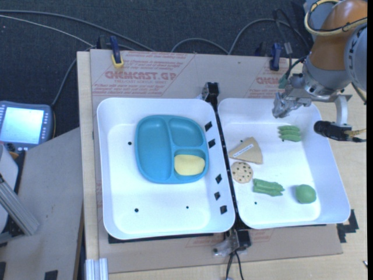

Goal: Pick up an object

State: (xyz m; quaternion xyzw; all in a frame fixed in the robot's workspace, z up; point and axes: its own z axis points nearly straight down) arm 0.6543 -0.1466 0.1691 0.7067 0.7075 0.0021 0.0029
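Observation:
My gripper (284,107) hangs over the far edge of the right bin (332,174), just up and left of a green ridged piece (289,133). Nothing shows between its fingers. Further toward the front of that bin lie a tan wedge (247,150), a round cookie (241,172), a second green bumpy piece (267,187) and a green ball (305,193). In the left bin (116,185) a blue divided tray (152,150) holds a yellow lump (189,164) in its front right compartment.
Black clips run along the divider (217,156) between the two bins. The bins rest on a cardboard sheet (151,69) with blue clamps at the back. A black cable end (332,130) juts over the right bin's right rim.

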